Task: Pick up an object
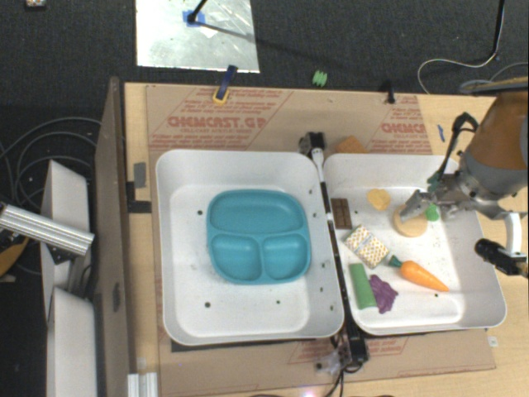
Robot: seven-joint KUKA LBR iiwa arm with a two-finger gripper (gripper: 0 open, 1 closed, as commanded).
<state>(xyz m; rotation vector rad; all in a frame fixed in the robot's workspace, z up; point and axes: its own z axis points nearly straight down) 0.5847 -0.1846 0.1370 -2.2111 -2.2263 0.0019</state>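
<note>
Left bin [178,246]: is holding a teal divided tray [258,235], lying flat near the middle.
Right bin [488,304]: is holding a yellow piece [378,199], a tan round disc [410,223] with a small green item [432,213] just beside it, a checkered block [366,246], a green bar [360,284], a purple cluster [382,292] and a carrot [421,275].
Gripper [430,198]: is hovering over the tan round disc at the right bin's upper right; whether its fingers are spread or pinching anything cannot be told.
Arm [500,151]: is reaching in from the right, covering the bin's far corner.
Surroundings: cardboard sheet [240,118] is lying under both bins; cables [41,151] are lying on the dark floor at left.
</note>
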